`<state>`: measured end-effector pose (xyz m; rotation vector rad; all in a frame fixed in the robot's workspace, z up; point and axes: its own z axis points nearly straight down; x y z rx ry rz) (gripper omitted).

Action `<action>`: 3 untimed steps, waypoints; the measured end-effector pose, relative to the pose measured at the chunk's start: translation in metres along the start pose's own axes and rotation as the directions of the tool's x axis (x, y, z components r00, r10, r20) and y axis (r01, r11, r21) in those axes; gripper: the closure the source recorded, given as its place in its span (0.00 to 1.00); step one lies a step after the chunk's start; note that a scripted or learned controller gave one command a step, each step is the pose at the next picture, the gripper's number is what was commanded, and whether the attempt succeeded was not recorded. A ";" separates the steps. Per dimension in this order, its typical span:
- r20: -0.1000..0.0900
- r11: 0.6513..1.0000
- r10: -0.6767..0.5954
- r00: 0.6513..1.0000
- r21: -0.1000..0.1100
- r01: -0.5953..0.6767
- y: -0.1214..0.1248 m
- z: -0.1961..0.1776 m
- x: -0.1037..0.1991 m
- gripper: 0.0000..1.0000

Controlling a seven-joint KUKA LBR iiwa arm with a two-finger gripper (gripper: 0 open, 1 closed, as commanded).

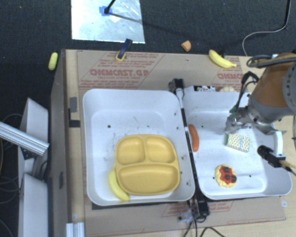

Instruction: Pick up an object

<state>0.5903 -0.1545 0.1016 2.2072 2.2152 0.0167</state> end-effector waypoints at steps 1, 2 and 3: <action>0.000 1.000 0.000 1.000 0.001 0.000 0.000 0.000 0.000 0.00; 0.004 1.000 0.002 1.000 0.004 -0.002 -0.059 0.011 -0.028 0.00; -0.004 1.000 -0.001 1.000 0.014 0.001 -0.043 -0.085 0.091 0.00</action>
